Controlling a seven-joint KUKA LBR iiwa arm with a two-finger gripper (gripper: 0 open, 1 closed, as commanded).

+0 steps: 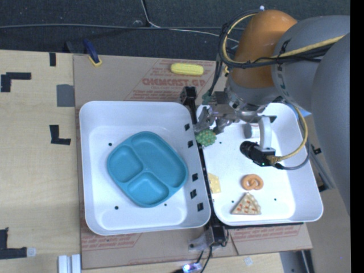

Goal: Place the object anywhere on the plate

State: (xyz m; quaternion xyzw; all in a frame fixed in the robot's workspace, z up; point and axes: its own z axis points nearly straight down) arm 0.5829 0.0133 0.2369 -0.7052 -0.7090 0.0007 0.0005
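Gripper [208,125] clamped on knobbly green broccoli [205,137], glossy blue compartmented plate [147,168] well apart

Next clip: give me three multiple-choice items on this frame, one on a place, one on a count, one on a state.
1. Where is the blue plate?
A. left bin
B. right bin
C. on the cardboard outside the bins

2. How many compartments does the plate have?
A. one
B. three
C. five

3. What is the state of the green broccoli-like toy?
A. lying on the plate
B. at the tips of the pincer, over the right bin's left edge
C. lying beside the pizza slice

Key: 1 A, it sits inside the left bin. 2 B, ridges split it into three wells. 3 B, it sits just under the pincer near the divide between bins; a firm grip cannot be confirmed.
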